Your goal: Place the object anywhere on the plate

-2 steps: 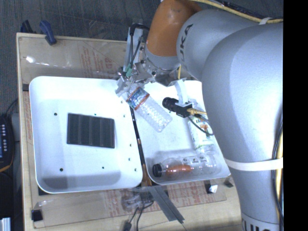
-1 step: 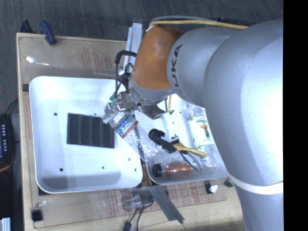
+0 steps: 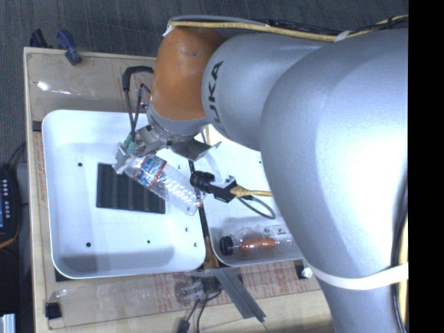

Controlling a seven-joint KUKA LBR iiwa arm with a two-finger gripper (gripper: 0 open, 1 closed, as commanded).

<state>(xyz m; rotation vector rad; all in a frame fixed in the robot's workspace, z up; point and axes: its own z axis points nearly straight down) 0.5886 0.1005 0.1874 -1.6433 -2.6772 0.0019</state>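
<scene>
Camera view, arm (image 3: 277, 82): reaching in from the right, bulking over most of the right bin (image 3: 239, 161).
Hand (image 3: 135, 151): low over the left bin (image 3: 69, 137), right at the upper-left end of the clear bottle (image 3: 166, 182); open or clamped, cannot tell (too much wrist hardware in the way).
Bottle: tilted, blue-labelled, running down-right from the hand toward the rim between the two bins; upper part over the plate's top-right corner, far end past it.
Plate (image 3: 121, 189): dark, ribbed, flat on the floor of the left bin, mostly bare.
Second bottle (image 3: 258, 243): on its side in the right bin, well apart from the plate, on the same surface (image 3: 90, 82).
Step, as judged: lining the bottle up above the plate before setting it down.
Risk, overhang: released here, likely to land half off the plate, since only one end covers it.
Risk, rolling: round body on a ribbed plate, apt to roll toward the bin wall.
Risk, grip: held by one end (if held at all), prone to swing or slip out early.
</scene>
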